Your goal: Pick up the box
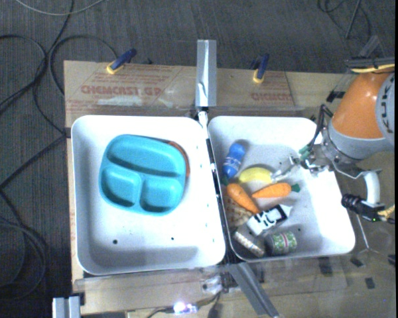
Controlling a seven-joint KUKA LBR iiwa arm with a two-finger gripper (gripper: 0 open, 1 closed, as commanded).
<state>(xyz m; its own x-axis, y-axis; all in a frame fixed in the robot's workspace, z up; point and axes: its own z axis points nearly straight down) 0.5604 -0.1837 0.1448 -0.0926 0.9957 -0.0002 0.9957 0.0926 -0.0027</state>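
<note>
We hang the gripper (293,165) over the right bin (331,237), by the banana (255,175); whether it's clenched, we cannot tell. The box (268,217) lies lower, past the carrot (272,191): shift there, descend straight.

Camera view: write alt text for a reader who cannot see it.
The grey and orange arm's pincer hovers in the right bin above a lemon, two carrots, a blue bottle and a black-and-white box. The left bin holds a blue divided tray.
</note>
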